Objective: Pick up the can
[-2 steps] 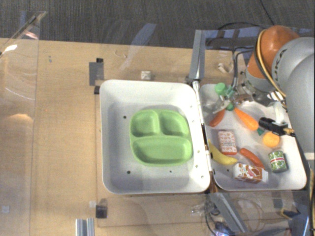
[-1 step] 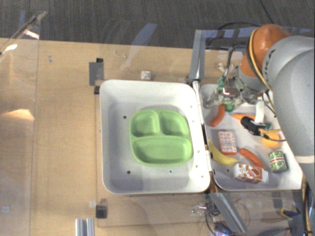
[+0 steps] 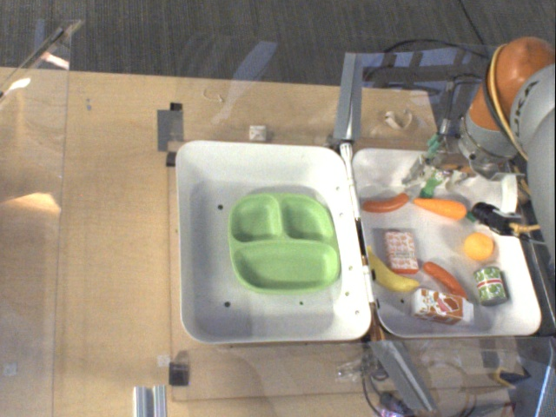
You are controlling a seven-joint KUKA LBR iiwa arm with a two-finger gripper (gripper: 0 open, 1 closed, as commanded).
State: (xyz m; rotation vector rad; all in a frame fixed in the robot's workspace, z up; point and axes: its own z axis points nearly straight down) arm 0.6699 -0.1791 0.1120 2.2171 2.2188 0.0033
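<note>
Jaws (image 3: 432, 171) hover over right bin (image 3: 521, 324), can (image 3: 490, 285) inside.

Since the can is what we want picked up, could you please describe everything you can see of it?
The can is small and cylindrical, with a green label carrying a red and white patch and a pale top rim. It looks like metal or plastic. It stands slightly tilted near the right bin's front right corner, below the orange ball and right of the carton. Nothing appears to touch it except the bin floor.
</note>
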